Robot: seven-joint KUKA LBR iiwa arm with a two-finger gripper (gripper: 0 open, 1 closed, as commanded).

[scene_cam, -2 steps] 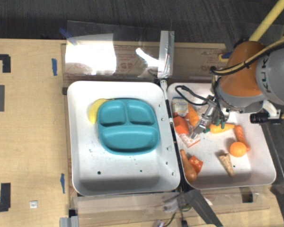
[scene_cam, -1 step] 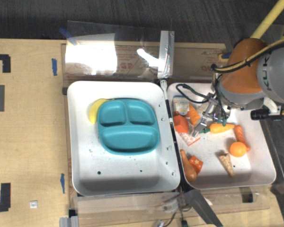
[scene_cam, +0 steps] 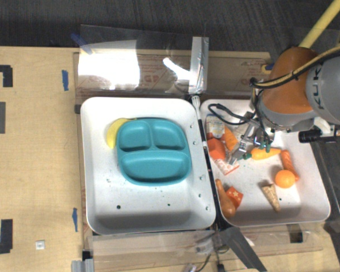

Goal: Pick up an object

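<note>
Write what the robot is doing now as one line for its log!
hand: low in right bin | near: orange toy carrot | grip: unclear | left bin: teal divided plate

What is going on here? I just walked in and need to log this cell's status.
The KUKA arm reaches in from the right, its gripper low over the right bin, among toy foods: carrots, an orange ball and a cone-like piece. Nothing can be seen held. In the left bin a teal divided plate partly covers a yellow item.
</note>
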